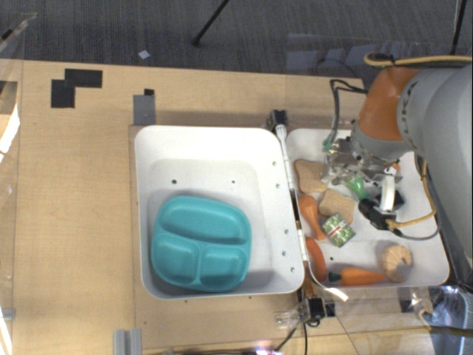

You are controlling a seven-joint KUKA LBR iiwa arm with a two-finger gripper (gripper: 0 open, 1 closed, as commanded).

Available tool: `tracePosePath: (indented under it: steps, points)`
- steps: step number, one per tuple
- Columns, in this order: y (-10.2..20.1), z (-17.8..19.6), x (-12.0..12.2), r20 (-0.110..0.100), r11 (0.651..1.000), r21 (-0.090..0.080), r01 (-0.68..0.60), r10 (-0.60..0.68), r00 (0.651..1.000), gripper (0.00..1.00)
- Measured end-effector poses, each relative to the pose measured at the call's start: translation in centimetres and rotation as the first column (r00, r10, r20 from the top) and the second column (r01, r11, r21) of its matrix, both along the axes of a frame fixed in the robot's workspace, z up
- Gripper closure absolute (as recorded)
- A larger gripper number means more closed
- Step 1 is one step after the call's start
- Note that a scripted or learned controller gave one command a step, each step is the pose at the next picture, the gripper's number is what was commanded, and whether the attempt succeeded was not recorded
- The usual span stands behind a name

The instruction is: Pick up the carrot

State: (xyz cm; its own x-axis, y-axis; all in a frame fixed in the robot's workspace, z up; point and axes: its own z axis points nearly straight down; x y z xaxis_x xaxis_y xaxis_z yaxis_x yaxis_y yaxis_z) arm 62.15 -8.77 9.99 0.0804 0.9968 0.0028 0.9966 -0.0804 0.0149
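Gripper, at the end of the grey arm with the orange band, hangs low over the upper part of the right bin; whether it is released or clenched cannot be told at this angle, and nothing can be seen held in it.

Taking the right bin as the landmark and going from largest to smallest: the left bin stands just beside it, touching along the shared wall, and holds a teal divided tray toward its near end. Inside the right bin lie several food-shaped items. The carrot lies flat along the bin's near wall, orange with a dark green stub pointing toward the left bin, well apart from the gripper. A tan croissant-like roll sits just beside the carrot's thick end. Two more orange pieces lie along the bin's left wall, a tan bread piece is near the middle, and a small green-and-red packet is just below that.

As a judgement, the carrot looks like a light, stiff plastic toy with a smooth, tapering skin, so it may slip or roll. The best hold is probably across the thicker middle, fingers closing square to its length, clear of the roll and the bin wall.
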Motion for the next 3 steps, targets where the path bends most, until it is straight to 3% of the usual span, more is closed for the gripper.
tracePosePath:
  steps: [1,2,3]
  points:
    - [0.0,0.0,0.0,-0.001,1.0,-0.001,0.0,0.0,1.0,0.0]
    - [0.4,-0.5,-2.7,0.011,0.934,0.009,0.357,-0.357,0.934,0.0]
    - [0.4,-0.5,-7.1,0.016,0.936,0.007,0.353,-0.353,0.935,0.0]
